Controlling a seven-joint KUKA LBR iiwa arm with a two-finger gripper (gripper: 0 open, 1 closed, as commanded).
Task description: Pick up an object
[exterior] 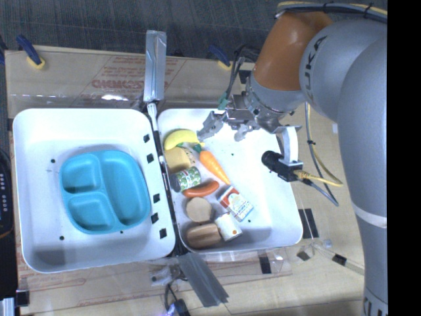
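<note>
Camera view, the single one. Pincer (223, 125) hangs over the upper part of the right bin (276, 203), fingers spread, nothing between them. One fingertip sits just beside the banana (179, 137), which lies to the pincer's left against the divider wall between the bins.

Candidate objects are clustered below and left of the pincer, along the bin's left wall: carrot (214, 166) directly below-left, then a green can (187, 178), a sausage (200, 189), a small red-and-white carton (237, 204), a round brown piece (198, 209), a white cup (227, 226) and a bread roll (202, 235) farthest off.

Judgement: the step is the approach before any grasp. Carrot looks the best target; it is nearest, slender, and has bare floor on its right side. Fingers should straddle it across its narrow width, turned to match its slant.

Edges: banana and can are crowded against the wall, little room for a finger on that side. Open floor lies below and right of the pincer. The left bin (33, 176), holding a blue tray (105, 191), is well apart to the left.
</note>
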